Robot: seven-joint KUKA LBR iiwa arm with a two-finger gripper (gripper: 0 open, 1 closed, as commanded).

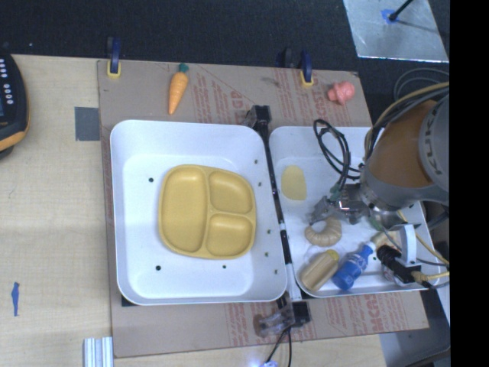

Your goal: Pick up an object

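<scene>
Beige ridged croissant [324, 233] beneath metal hand [330, 207]; glossy yellow divided plate [206, 210].

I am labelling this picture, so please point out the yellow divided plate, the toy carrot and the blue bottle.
yellow divided plate [206, 209]: camera view, middle, where its compartments meet.
toy carrot [176, 92]: camera view, middle of its orange body.
blue bottle [354, 267]: camera view, middle of its blue body.

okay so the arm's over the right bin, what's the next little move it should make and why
Probably lower the pincer straight down onto the curved tan piece. It sits just above that piece in the right bin, and nothing is visibly between its fingers.
</scene>
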